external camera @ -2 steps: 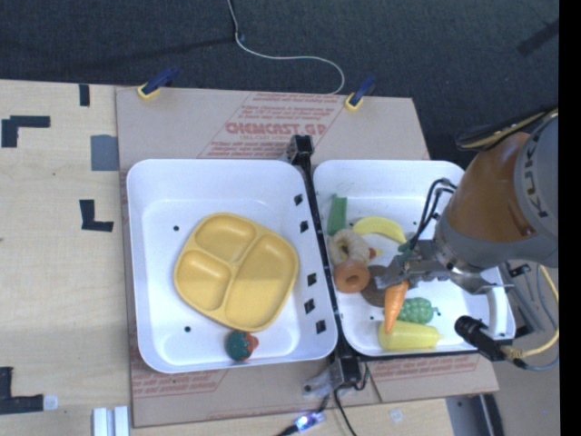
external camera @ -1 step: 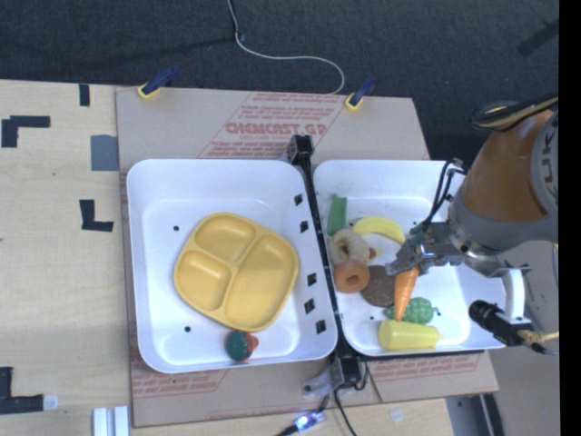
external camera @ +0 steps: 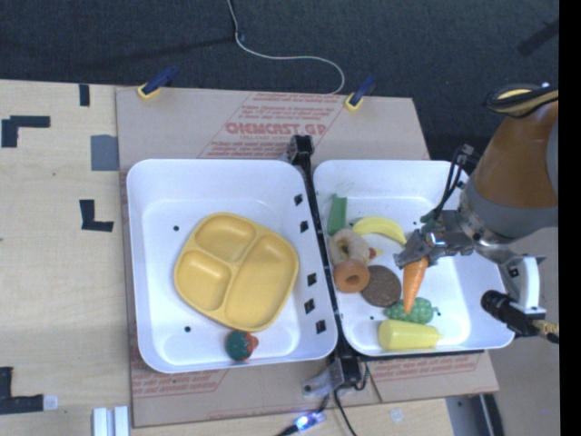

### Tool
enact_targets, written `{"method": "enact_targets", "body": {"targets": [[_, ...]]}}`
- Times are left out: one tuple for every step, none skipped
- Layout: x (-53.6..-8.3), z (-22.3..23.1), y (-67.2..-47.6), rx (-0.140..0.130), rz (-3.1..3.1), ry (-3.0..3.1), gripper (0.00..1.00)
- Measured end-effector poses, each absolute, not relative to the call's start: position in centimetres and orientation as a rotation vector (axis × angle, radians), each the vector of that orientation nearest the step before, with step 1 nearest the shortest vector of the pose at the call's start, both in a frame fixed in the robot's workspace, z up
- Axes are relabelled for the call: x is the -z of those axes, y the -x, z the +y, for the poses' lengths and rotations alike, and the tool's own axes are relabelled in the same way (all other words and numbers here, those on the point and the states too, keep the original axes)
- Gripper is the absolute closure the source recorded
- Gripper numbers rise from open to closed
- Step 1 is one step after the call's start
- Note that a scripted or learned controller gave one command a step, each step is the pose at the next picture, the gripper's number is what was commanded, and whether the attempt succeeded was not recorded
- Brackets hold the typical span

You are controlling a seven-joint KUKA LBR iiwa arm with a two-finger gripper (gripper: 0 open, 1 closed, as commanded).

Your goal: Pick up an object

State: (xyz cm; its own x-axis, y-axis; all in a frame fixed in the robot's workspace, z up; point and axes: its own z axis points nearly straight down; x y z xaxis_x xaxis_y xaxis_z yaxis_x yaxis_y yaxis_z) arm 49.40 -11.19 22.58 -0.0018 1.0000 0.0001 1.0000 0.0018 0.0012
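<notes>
Nearest me, my end effector [external camera: 419, 252] pinches the toy carrot [external camera: 413, 285] by its top; yellow corn [external camera: 408, 335] lies just below it.

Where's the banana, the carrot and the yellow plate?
banana [external camera: 381, 230], camera view, middle of its curved body.
carrot [external camera: 413, 284], camera view, middle of its orange body.
yellow plate [external camera: 238, 271], camera view, the ridge between its compartments.

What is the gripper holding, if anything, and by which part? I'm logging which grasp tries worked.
It looks like the gripper holds the carrot by its thick top end, tip pointing down over the right bin; the grip itself is partly hidden.
</notes>
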Motion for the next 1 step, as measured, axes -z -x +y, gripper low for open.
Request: {"method": "enact_targets", "body": {"targets": [[-21.47, -10.09, -54.46, 0.000, 2.225, -2.218, 1.00]]}}
